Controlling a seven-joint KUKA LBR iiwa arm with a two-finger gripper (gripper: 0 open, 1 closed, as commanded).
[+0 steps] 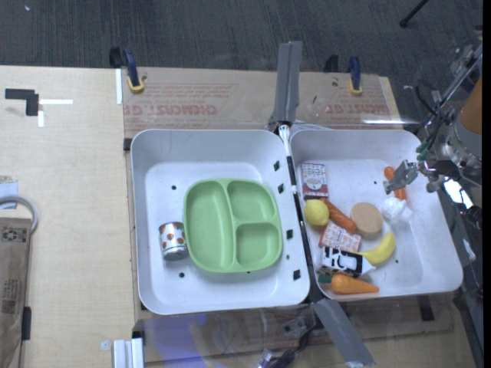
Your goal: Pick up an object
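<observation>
Honestly, can't tell how the jaws (414,171) are set, they sit at the right bin's (430,282) far right edge. Banana (381,248) lies mid-bin, looks light, stiff, slick plastic; I'd pinch across its middle.

Arm pose, single frame.
KUKA arm (468,121) is reaching in from the right edge; gripper (414,171) is hanging low at the frame's right side, orange band partly showing.
</observation>
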